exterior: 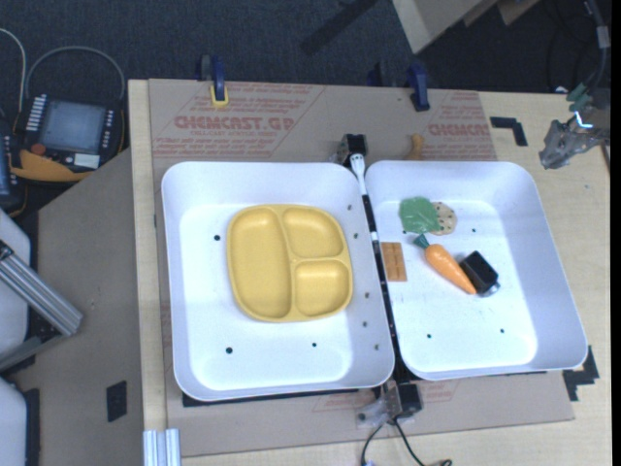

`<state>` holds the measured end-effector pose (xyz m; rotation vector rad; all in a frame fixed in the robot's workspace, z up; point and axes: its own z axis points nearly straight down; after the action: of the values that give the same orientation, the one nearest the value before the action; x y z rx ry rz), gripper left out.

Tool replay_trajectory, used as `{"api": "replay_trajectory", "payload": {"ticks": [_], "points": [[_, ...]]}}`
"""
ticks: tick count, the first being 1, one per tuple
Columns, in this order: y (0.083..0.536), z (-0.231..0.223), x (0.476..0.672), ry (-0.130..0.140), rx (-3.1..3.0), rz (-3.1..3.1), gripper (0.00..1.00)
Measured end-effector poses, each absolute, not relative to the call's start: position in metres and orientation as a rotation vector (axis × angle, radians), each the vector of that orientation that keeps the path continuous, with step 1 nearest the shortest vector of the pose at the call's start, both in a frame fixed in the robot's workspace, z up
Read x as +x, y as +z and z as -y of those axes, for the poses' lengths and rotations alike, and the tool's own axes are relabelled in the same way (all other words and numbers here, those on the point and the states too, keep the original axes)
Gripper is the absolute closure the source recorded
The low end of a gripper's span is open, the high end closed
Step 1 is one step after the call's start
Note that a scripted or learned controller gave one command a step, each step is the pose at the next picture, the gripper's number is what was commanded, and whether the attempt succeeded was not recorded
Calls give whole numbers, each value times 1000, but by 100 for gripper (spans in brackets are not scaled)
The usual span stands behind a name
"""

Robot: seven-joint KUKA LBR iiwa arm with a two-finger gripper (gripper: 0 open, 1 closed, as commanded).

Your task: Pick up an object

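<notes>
The hand [566, 144] sits at the far right edge of the view, above the table [146, 260] and outside the right bin [543, 260]; whether it is open or closed cannot be determined, and nothing is visibly held. The right bin contains a carrot [450, 266], a black block [479, 272], a green piece [419, 214], a cookie [444, 218] and a brown block [392, 261]. The left bin [194, 260] holds a yellow tray [289, 261].

At the right edge of the frame, the gripper [572, 136] shows as a small, grey metallic assembly with pale highlights and dark cables above it.
</notes>
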<state>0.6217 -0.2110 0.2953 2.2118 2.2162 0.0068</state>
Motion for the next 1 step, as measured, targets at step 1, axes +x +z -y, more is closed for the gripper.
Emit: {"api": "replay_trajectory", "payload": {"ticks": [1], "points": [[287, 169, 618, 0, 2219, -2228, 100]]}}
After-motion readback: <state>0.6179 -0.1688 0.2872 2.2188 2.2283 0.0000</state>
